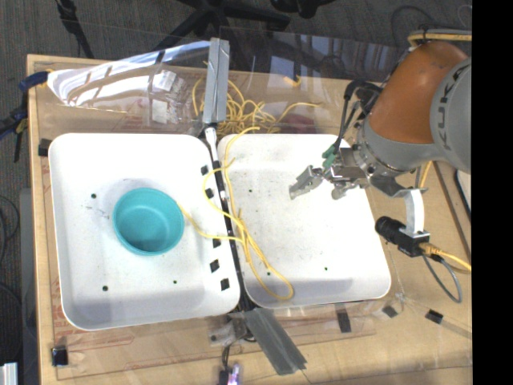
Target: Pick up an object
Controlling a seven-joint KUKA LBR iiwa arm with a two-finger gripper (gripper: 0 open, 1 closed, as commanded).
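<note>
Grey arm [417,103] reaching leftward, end effector [309,181] low, fingers parted

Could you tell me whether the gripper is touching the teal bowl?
Apart. The camera view shows the gripper over the right bin; the teal bowl sits in the left bin.

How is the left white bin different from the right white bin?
The left bin has a teal bowl sitting in it; the right bin has none. The gripper hangs over the right bin, not the left bin. A yellow cord loops far into the right bin and barely into the left. Both are shallow, white and side by side.
</note>
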